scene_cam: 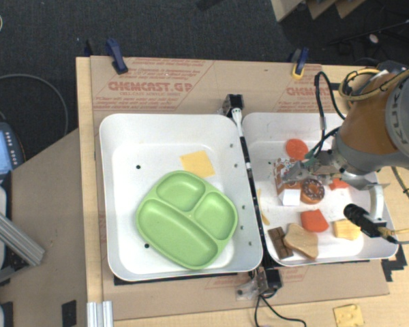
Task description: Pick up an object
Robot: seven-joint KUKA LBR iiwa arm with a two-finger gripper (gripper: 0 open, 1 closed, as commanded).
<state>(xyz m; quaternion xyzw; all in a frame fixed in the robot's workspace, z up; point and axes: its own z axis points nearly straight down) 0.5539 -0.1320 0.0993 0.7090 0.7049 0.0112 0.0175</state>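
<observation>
Where legible, "CHEMCAST" on board (150,86)

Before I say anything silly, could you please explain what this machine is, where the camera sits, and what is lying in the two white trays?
This is one robot arm, grey with an orange band, reaching in from the right. A single camera fixed above the bench looks down at a slant. The bench bears two shallow white bins. The left bin holds a green divided plate and a yellow square slice. The right bin holds small toy foods: an orange round piece, a red-orange piece, a tan slice and a yellow block. The gripper sits low among them; I cannot tell whether its jaws hold anything.
</observation>
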